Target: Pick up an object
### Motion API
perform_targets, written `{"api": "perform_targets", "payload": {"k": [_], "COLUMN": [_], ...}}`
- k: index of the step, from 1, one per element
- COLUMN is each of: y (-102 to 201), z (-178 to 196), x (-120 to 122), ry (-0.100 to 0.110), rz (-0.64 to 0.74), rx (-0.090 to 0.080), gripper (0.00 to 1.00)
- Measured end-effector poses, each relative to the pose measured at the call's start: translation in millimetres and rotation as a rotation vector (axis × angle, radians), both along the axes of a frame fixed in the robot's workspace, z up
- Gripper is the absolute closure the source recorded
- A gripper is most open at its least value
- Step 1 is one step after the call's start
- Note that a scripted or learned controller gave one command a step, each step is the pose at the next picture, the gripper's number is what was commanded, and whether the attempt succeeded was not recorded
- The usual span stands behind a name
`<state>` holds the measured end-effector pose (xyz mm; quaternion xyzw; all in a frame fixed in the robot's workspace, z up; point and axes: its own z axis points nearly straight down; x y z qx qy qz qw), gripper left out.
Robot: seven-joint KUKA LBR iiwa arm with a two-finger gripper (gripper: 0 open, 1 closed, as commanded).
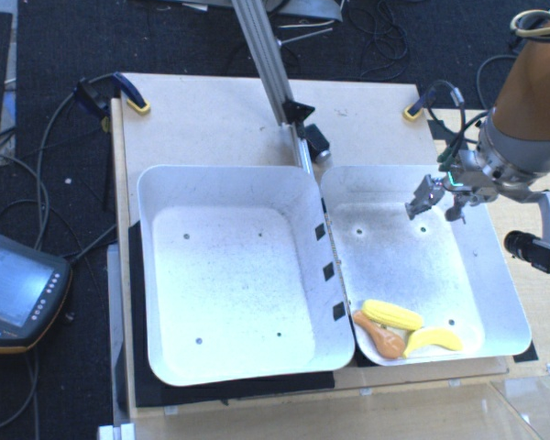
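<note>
So the arm (522,108) comes in from the right and its gripper (437,200) hangs over the far part of the right bin (477,246), up near that bin's far right corner. The two dark fingers look spread a little, one toward the left and one toward the right, with nothing between them, so it's got hold of nothing. All the objects sit bunched in the near part of the right bin, well apart from the gripper. There's a yellow corn-like piece (391,314) lying with its long axis running left to right, tilted slightly so the right end sits a bit nearer. Just near of it is an orange piece (382,335), long axis slanting from far-left to near-right, thin end pointing far-left toward the divider between the bins. Touching it on the right is a yellow banana (434,340), curved, lying roughly left to right. The left bin (165,200) sits beside it on the wooden bench (220,117).
</note>
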<state>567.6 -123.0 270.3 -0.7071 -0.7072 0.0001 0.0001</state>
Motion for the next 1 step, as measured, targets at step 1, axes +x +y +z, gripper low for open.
{"api": "perform_targets", "payload": {"k": [1], "y": [0.0], "z": [0.0], "x": [0.0], "ry": [0.0], "rz": [0.0], "rx": [0.0], "gripper": [0.0]}}
